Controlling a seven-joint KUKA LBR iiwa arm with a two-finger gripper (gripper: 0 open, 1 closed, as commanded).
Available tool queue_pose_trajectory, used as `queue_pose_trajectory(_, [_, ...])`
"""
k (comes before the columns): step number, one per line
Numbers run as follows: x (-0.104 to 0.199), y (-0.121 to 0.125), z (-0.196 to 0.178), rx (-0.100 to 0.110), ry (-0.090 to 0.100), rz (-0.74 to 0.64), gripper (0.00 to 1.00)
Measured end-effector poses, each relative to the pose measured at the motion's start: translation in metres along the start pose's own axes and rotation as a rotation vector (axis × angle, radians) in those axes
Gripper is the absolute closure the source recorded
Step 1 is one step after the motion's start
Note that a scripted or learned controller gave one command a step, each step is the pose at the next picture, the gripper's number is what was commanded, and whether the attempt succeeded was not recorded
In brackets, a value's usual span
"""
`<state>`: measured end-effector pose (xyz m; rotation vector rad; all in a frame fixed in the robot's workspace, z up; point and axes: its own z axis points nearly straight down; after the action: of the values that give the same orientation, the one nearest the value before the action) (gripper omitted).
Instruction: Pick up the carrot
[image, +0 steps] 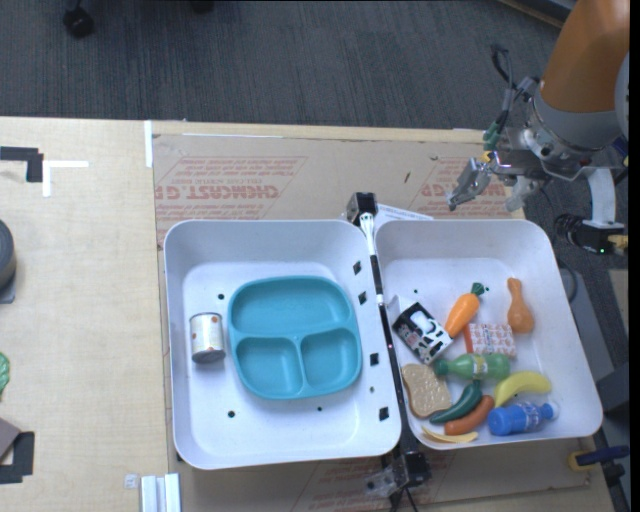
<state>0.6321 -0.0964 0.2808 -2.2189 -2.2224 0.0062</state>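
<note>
The arm is reaching in at two o'clock, its upper part cut off by the frame edge. The gripper (468, 192) is hovering above the right bin (560, 260), well apart from its contents; its small, dark fingers are too hard to make out to tell their spread. The carrot (462, 310) is lying tilted in that bin, at nine o'clock from an orange bottle (518, 305).

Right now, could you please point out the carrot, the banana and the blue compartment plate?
carrot (462, 311): camera view, middle of orange body.
banana (522, 385): camera view, middle of curve.
blue compartment plate (290, 300): camera view, large top compartment.
</note>
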Motion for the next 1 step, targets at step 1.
queue_pose_trajectory(1, [-0.033, -0.057, 0.117, -0.001, 0.001, -0.047, 0.0])
